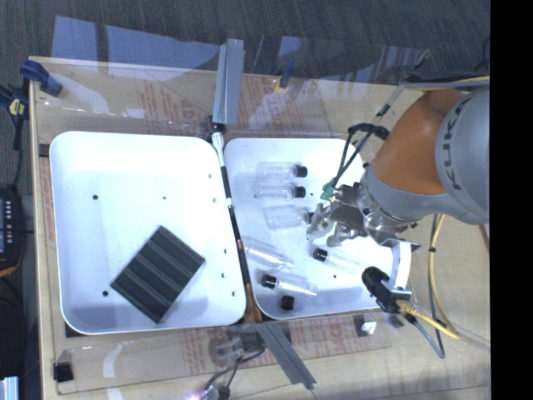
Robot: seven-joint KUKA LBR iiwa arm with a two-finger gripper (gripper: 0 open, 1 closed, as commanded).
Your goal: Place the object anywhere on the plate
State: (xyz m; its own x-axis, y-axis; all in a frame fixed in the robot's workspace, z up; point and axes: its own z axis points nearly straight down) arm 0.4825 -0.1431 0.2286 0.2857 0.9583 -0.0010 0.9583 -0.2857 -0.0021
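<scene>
From my remote seat I saw the bench (125, 107) carrying two white bins side by side. The left bin (75, 161) held a single dark ribbed plate (158, 273), lying tilted toward the lower middle of that bin. The right bin (250, 161) held several clear plastic vials with black caps: two vials (279, 182) near its upper middle, one vial (287, 283) low in the bin, and another black-capped one (320, 255) just beside the gripper. The arm (433, 157) reached in from the right edge of the frame, and its gripper (329, 223) hung over the right bin's middle right. I could not tell how the gripper stood.
</scene>
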